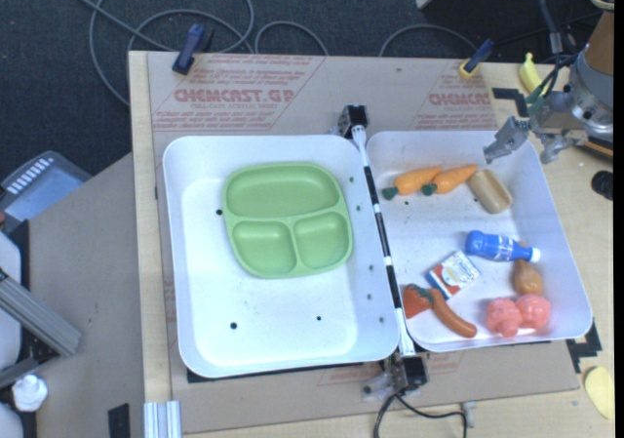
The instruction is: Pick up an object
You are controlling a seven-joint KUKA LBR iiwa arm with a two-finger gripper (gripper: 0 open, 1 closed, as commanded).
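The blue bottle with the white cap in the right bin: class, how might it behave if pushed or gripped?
The blue bottle lies on its side and looks round-bodied, so a sideways push would probably roll it. Its surface looks smooth, likely plastic, so it might slip in a grip. It looks small, so probably light; the bin floor near it is bare, leaving room to roll.

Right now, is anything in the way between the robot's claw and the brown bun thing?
Nothing visible blocks it. The gripper hangs at the upper right of the right bin, and the bun lies just below it with bare white floor between. The nearest carrot sits beside the bun, not over it.
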